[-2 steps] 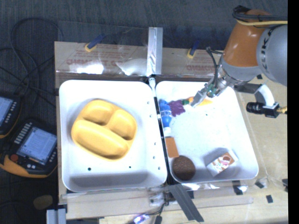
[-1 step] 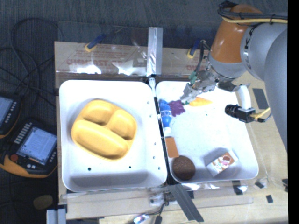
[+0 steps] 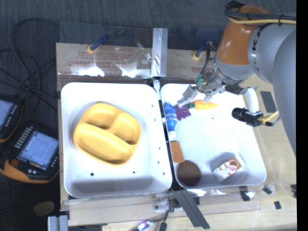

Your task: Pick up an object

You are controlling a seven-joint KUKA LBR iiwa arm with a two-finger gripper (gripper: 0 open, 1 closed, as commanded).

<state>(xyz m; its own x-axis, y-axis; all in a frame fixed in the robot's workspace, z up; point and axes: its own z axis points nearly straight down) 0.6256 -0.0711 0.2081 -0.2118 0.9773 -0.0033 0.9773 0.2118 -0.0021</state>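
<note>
Nearest the camera, along the front edge of the right bin [image 3: 257, 153], sit two items: a brown ball [image 3: 188, 172] in the front left corner and a small printed carton [image 3: 227, 168] to its right, tilted and apart from the ball. Just behind the ball, an orange block [image 3: 176, 151] lies against the bin's left wall.

Farther back along the same wall lies a blue item [image 3: 169, 117]; its exact shape is not readable. A purple grape bunch [image 3: 182, 111] touches its right side. An orange carrot [image 3: 205, 105] lies just beyond the grapes, toward the rear of the bin.

Gripper [image 3: 197, 96] position: low over the rear left part of the right bin, directly above the grapes and carrot. One grey finger slants down toward the grapes; the other sits near the carrot. The fingers stand moderately spread, and nothing is seen between them. Contact between the finger tips and the grapes cannot be confirmed.

The arm [image 3: 269, 42] enters from the right, with its orange band above the wrist.

The left bin [image 3: 72, 177] holds one large yellow lumpy object [image 3: 107, 132], resting near the bin's centre.

Both bins rest side by side on the surface [image 3: 67, 57]. A handheld controller [image 3: 31, 150] lies to the left of the surface.
</note>
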